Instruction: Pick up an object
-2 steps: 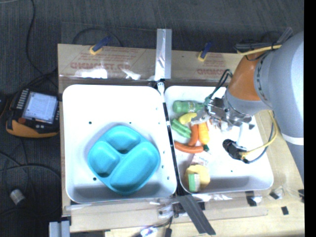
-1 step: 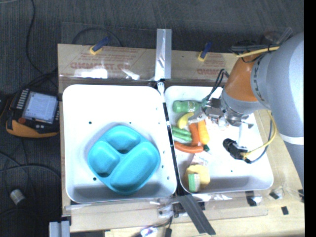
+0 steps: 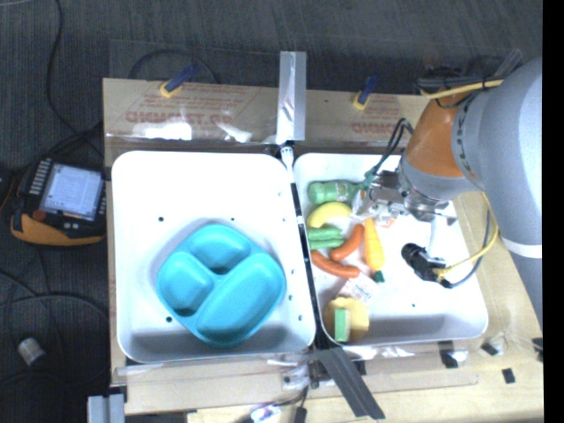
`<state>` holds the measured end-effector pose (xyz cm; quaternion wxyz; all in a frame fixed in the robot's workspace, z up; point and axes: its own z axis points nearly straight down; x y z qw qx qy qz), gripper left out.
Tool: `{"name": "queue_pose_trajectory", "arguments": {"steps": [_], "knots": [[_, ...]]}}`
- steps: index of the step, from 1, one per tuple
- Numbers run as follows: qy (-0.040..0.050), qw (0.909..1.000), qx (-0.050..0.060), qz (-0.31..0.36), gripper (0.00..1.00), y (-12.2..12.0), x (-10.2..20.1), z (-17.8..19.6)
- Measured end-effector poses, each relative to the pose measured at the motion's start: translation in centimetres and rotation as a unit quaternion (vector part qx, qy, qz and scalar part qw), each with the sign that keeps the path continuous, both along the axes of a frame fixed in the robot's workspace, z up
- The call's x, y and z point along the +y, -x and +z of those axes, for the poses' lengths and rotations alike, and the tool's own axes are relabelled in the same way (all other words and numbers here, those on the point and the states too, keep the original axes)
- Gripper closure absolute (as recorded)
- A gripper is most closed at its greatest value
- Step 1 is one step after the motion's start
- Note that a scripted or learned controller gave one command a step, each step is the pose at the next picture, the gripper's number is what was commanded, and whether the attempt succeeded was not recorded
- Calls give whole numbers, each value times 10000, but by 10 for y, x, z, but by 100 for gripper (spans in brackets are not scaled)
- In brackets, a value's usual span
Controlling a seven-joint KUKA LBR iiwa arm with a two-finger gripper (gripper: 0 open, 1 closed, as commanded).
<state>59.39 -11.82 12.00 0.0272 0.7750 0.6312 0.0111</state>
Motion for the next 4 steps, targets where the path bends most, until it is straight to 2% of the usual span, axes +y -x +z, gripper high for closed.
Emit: {"name": "queue_pose_trajectory", "arguments": {"steps": [1,2,3,4], "knots": [[-93,9899,290,1386,100,23,48,76],[-95,9903,297,1354,100,46,49,62],[-76,9796,291,1986,100,65,30,99],[-78,9796,292,1988,0,65,30,99]]}}
